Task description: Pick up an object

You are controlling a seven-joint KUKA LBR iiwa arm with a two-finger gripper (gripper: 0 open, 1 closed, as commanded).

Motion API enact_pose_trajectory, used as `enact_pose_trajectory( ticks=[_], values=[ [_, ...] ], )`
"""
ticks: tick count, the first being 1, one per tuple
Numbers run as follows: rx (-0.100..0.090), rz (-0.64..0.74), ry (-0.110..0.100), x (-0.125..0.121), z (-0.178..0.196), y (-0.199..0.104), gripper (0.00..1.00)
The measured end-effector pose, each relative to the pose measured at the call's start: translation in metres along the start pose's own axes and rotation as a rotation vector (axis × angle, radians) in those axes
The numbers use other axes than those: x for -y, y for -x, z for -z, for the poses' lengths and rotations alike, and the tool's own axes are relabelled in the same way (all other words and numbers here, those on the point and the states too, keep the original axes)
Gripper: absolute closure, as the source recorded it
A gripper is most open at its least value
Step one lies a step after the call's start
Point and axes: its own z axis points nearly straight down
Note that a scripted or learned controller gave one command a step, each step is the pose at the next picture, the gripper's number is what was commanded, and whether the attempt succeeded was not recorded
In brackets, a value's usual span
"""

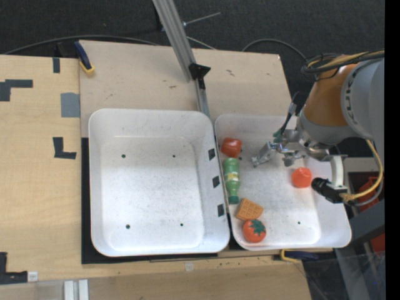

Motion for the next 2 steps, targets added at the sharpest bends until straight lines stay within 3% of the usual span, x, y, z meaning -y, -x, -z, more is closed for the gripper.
enact_pose_trajectory(
  ticks=[1, 2],
  values=[
    [0.002, 0.001, 0.005, 0.000, -0.042, -0.001, 0.00],
    [0.000, 0.001, 0.006, 0.000, -0.031, -0.001, 1.00]
  ],
)
